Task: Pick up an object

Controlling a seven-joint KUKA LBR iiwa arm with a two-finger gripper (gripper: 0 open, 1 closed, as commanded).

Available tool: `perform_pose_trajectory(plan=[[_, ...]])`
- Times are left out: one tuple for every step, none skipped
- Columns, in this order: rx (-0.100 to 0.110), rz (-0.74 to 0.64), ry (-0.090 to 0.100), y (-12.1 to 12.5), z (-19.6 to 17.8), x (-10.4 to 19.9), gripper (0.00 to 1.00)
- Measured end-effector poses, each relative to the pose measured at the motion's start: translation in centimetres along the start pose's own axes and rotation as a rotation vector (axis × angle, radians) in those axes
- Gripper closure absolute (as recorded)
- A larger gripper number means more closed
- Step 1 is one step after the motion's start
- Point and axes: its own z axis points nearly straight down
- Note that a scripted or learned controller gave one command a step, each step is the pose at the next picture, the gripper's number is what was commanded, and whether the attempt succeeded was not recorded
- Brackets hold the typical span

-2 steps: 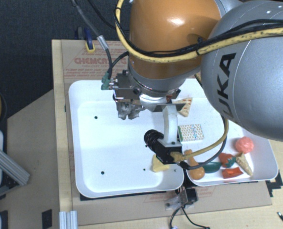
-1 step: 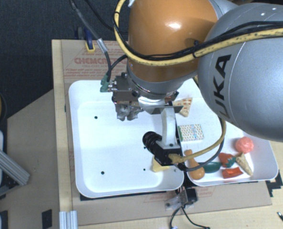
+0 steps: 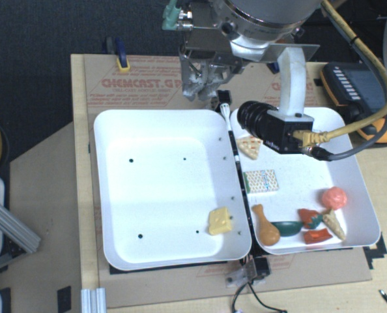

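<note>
White bins — yellow cheese, pink ball, dotted green card.

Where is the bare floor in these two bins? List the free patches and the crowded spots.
Left white bin: nearly all bare floor, from its back wall forward to the yellow cheese-like wedge near the front right corner. Right white bin: one bare patch between the patterned card and the pink ball. Crowded: its front strip of toy food, and its back under the black camera.

I read this as a robotics lab: two white bins sit below the claw on a plywood bench, with cables and aluminium framing around.
</note>
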Motion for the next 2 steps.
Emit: perform_pose_trajectory(plan=[[0.033, 0.004, -0.017, -0.4, 13.1, -0.7, 1.0], [0.028, 0.002, -0.014, -0.5, 19.4, -0.1, 1.0]])
